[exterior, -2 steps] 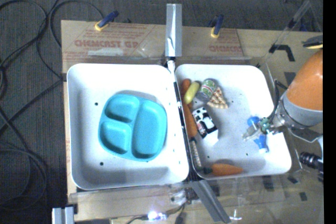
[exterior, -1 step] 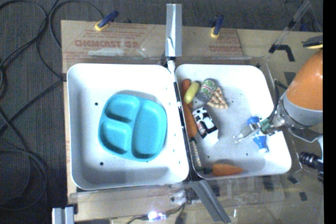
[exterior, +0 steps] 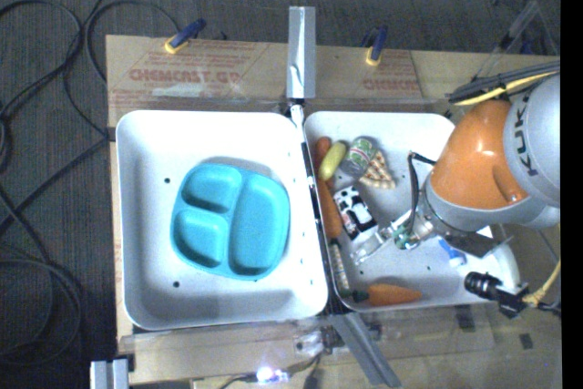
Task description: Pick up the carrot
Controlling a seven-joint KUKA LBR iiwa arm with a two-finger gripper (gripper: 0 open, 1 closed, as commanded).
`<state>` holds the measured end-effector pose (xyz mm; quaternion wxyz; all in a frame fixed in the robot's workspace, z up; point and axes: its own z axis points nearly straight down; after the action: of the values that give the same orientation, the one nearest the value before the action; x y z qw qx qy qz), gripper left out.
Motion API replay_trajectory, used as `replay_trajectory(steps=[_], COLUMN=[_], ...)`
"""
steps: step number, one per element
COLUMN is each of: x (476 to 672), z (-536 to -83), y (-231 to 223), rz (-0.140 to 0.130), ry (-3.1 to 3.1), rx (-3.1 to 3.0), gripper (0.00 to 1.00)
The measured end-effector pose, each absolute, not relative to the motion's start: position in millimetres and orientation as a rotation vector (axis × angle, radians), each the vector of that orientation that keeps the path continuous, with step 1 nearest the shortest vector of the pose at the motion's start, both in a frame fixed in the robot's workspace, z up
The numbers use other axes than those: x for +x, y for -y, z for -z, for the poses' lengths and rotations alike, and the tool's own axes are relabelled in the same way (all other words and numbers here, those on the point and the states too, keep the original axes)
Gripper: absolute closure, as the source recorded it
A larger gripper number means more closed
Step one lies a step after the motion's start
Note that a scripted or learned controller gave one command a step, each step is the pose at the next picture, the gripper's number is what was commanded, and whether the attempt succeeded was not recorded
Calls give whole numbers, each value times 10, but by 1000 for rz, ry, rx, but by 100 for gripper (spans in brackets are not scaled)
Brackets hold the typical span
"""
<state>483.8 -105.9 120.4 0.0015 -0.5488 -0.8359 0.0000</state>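
**Supervisor:** Report the carrot position.

**Operator:** I see the carrot (exterior: 393,293) lying flat in the right bin (exterior: 428,125), at 6 o'clock of that bin, just beside the near wall, green end pointing to 9 o'clock. A second long orange piece (exterior: 328,196) runs along the bin's left wall at 9 o'clock; I cannot tell whether it is also a carrot.

**Supervisor:** Hand status?

**Operator:** The hand (exterior: 369,243) sits near the bin's centre, at 11 o'clock from the carrot and apart from it. I cannot tell how it is set; nothing visible is gripped. The arm (exterior: 483,168) enters from 3 o'clock.

**Supervisor:** Other contents?

**Operator:** At 11 o'clock of the right bin: a yellow item (exterior: 332,159), a small can (exterior: 363,148) and a striped wedge (exterior: 381,170). A black-and-white object (exterior: 352,205) lies just beside the hand. The left bin (exterior: 146,196) holds a blue divided tray (exterior: 232,219). Both bins rest on the surface (exterior: 200,73), which has two clamps (exterior: 184,35) on its far edge.
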Motion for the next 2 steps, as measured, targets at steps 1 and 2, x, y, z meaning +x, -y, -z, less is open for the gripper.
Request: replay_trajectory(steps=[1, 2], x=[4831, 4835], z=[-962, -1046], y=[1583, 1568], rz=[-1, 1], ry=[2541, 2540], rx=[-1843, -1840], gripper=[0, 100])
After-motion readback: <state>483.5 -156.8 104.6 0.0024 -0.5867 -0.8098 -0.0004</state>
